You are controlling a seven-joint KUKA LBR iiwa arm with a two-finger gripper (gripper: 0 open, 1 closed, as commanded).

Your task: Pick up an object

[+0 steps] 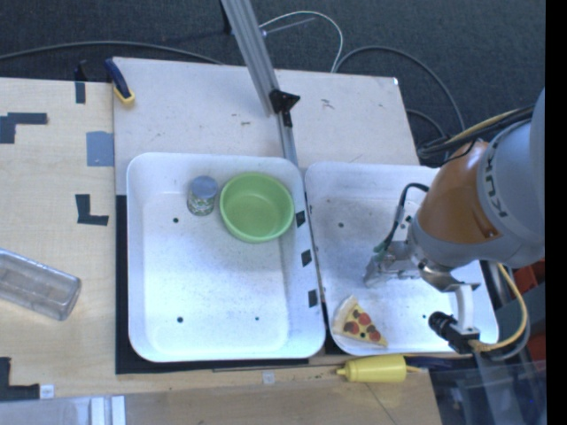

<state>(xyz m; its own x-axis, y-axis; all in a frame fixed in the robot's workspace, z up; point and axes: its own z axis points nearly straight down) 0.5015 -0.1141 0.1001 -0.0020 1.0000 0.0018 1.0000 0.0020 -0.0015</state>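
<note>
Yellow bottle (376, 369) was seen lying below the right bin (354, 193). A pizza slice toy (360, 321) lay in that bin's near corner, just below the gripper (383, 271). A miss could be caused by the bin wall beside the slice.

The tool (383, 268) hangs over the right bin (354, 193) near a pizza slice (359, 322); the left bin (159, 326) holds a green bowl (256, 206) and a small jar (202, 196).

Arm in from the right, orange-banded wrist bent low, gripper (383, 271) pointing down-left. Fingertips hard to resolve from this angle, looks like nothing between them.
</note>
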